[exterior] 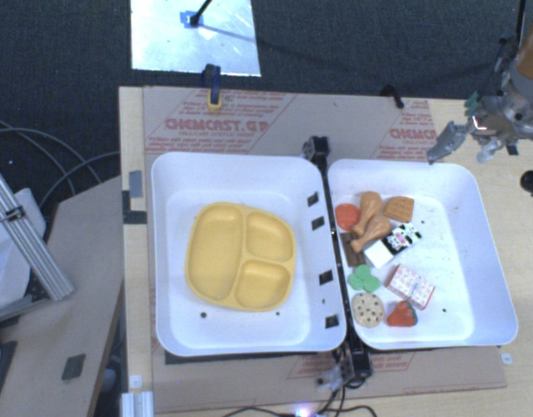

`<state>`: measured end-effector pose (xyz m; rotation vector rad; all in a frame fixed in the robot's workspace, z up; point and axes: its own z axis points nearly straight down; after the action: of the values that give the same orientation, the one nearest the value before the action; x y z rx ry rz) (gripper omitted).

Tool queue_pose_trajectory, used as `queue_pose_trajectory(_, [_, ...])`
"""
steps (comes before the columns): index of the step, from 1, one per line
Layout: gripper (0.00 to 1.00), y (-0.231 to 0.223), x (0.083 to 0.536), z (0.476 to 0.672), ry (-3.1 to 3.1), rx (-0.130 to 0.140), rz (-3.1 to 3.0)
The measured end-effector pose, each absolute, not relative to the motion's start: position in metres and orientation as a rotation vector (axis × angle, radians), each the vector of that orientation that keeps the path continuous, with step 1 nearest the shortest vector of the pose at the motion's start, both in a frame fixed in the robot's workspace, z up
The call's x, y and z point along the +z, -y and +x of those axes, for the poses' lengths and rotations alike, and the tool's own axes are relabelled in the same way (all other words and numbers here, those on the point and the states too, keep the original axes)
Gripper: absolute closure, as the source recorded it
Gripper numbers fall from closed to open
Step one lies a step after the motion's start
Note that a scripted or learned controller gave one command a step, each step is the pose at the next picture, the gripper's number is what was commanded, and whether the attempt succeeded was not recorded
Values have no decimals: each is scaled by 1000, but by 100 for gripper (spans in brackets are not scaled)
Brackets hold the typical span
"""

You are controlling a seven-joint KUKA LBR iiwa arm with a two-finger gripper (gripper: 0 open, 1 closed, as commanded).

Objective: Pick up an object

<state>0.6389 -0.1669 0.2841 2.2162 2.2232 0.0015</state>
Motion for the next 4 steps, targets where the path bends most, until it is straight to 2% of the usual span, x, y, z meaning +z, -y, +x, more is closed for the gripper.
queue_pose_trajectory(1, [0, 109, 164, 587, -2240, -8, 2222])
queue_pose_trajectory(2, [0, 92, 124, 510, -2229, -7, 2227])
queue_pose_trajectory(3, [0, 88, 120, 486, -2224, -1, 2223])
queue_pose_trajectory(4, [0, 137, 83, 522, -2218, 1, 2220])
